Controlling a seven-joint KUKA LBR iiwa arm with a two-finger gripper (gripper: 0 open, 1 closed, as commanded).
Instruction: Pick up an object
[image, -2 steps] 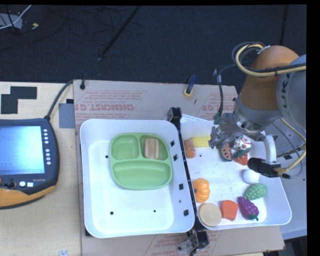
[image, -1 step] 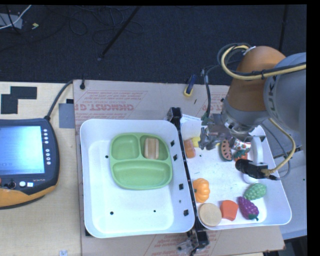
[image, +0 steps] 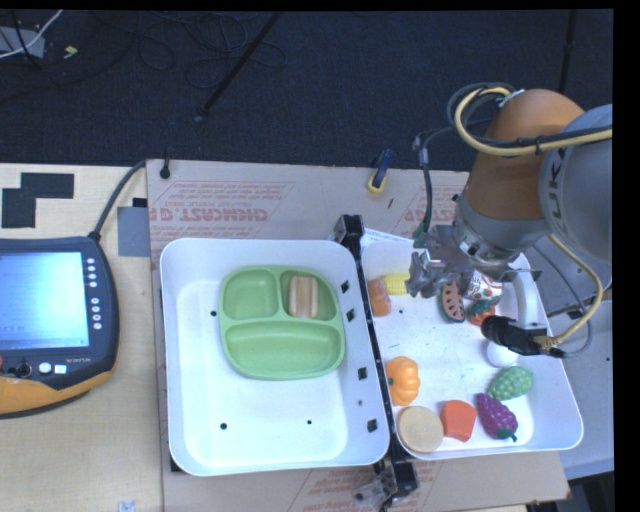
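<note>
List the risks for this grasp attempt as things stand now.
1. The gripper hangs over the far end of the right bin, where the watermelon slice and a yellow piece lie close together; it may nudge one while going for the other.
2. That spot is near the divider wall, so a finger might catch it.
3. The purple grapes, green grapes and orange piece are bunched, so a grasp there may miss.
</note>
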